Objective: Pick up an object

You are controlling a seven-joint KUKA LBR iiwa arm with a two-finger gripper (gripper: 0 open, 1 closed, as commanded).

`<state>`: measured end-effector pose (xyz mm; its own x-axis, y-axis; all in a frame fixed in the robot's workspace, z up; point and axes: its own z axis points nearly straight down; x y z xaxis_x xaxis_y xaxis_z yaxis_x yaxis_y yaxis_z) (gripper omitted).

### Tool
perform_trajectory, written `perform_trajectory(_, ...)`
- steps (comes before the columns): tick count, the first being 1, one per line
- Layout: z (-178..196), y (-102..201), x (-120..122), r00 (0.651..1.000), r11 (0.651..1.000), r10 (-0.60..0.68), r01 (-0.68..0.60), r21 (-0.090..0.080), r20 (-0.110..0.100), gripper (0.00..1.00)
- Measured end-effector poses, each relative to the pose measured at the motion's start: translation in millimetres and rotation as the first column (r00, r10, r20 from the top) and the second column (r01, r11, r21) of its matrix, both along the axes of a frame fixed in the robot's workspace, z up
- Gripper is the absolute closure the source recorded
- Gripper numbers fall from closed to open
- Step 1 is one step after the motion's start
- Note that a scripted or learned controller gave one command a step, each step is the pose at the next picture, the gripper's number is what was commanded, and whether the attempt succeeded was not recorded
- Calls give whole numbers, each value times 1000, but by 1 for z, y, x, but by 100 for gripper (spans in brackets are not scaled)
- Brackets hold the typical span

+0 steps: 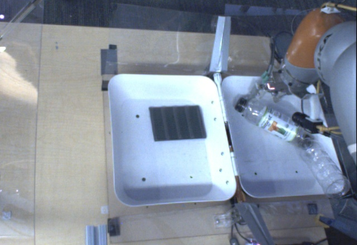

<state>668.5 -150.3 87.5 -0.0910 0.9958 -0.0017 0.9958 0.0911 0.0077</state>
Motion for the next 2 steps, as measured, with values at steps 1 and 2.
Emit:
perform_trajectory(1,2,5,-71,954,954,299,-299,-4,3,0)
perform_trajectory(2,3,34,-111,899,899,437,-437,-7,7,0)
